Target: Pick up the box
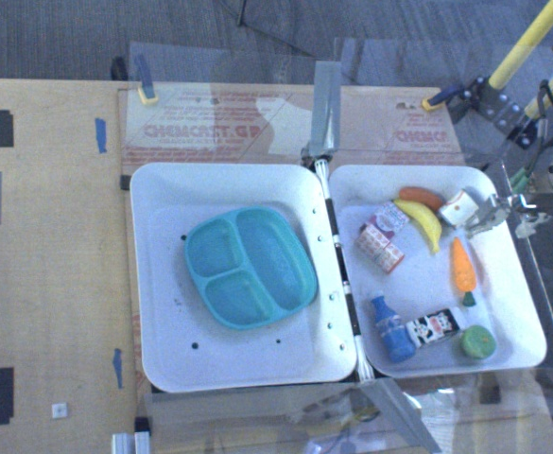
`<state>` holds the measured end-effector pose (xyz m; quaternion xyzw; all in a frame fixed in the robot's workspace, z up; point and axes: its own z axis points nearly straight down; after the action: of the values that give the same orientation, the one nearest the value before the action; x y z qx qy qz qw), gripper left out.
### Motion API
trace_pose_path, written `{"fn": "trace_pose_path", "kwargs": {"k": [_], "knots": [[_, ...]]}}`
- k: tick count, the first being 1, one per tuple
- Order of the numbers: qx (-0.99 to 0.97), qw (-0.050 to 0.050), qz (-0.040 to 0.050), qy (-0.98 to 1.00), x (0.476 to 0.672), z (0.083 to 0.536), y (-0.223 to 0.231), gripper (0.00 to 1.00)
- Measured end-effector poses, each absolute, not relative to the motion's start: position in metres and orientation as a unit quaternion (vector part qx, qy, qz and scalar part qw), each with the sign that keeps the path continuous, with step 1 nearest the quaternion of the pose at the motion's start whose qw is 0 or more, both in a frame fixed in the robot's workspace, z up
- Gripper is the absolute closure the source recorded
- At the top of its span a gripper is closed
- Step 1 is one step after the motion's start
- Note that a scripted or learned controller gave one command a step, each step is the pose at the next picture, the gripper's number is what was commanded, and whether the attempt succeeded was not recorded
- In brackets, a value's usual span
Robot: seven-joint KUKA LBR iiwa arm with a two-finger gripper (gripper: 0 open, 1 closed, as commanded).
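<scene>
Box (381,241) with red-and-white print, lettering unreadable, in right bin (522,282), gripper (492,213) near banana (422,221), jaws' state unclear

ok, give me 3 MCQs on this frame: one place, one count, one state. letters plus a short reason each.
1. Where is the teal plate?
A. In the left bin
B. In the right bin
C. On the bench outside the bins

2. How many compartments does the plate have?
A. Two
B. Three
C. Five

3. How does the box lie?
A. Flat on the bin floor, apart from the gripper
B. Lifted above the bin
C. On the plate

Answers:
1 A, the plate sits within the left bin's walls.
2 B, its ridges split it into three hollows.
3 A, it rests in the right bin beside the banana, with the gripper off at the bin's right edge.
</scene>
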<state>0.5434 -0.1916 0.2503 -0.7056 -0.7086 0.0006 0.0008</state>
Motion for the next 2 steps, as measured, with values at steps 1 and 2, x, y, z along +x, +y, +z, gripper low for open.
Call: {"fn": "trace_pose_path", "kwargs": {"k": [1,2], "knots": [[-0.702,0.001,0.0004,-0.712,0.602,0.104,-0.139,0.00],[-0.793,-0.002,0.0013,-0.610,0.624,0.088,-0.095,0.00]]}}
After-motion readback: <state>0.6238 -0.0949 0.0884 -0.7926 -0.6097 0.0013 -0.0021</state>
